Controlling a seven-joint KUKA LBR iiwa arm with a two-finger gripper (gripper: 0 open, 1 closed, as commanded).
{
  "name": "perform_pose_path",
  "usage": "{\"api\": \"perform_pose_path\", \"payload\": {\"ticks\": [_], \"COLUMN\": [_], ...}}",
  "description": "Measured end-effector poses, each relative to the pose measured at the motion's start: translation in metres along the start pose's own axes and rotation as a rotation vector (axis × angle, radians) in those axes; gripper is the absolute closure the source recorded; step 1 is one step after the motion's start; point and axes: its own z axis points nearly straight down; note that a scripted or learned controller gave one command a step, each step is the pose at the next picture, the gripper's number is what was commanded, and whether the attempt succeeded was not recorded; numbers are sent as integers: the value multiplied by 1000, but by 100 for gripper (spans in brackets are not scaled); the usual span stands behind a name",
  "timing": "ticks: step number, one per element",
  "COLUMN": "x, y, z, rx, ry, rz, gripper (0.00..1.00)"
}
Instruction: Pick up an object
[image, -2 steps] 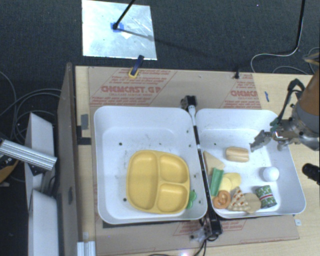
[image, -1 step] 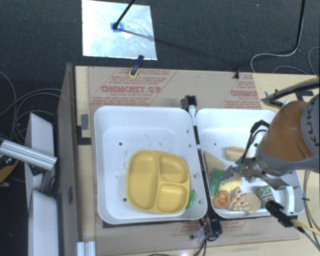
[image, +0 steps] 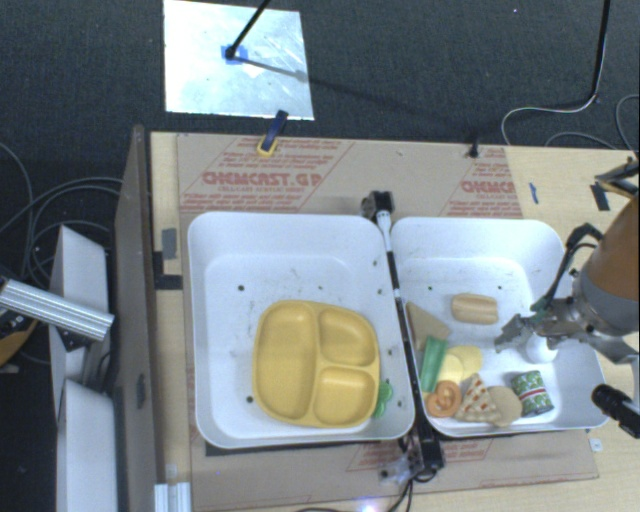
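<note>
In the camera view, the gripper (image: 528, 336) hung at the right of the frame above the right bin (image: 470, 236); whether its fingers were spread I cannot tell. The toy foods lay crowded at lower centre-right: bread roll (image: 474, 308), green can (image: 531, 392), pizza slice (image: 477, 402). Closing there might catch two pieces or nudge one aside. The bench (image: 300, 165) cardboard read "CHEMCAST GP".

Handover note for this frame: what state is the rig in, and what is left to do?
Gripper: over the right bin, near its right side, nothing seen held.
Right bin: bread roll, green piece, pizza slice, small can clustered at the front.
Left bin: yellow divided tray.
Done: nothing picked up.
Left: grasp one object and lift.
</note>
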Motion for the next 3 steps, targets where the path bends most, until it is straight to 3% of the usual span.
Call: {"api": "perform_pose_path", "payload": {"ticks": [1, 2, 3], "x": [19, -1, 32], "y": [57, 154, 107], "z": [85, 80, 82], "rx": [0, -8, 7], "ry": [4, 1, 7], "rz": [-11, -11, -6], "gripper": [0, 0, 0]}}
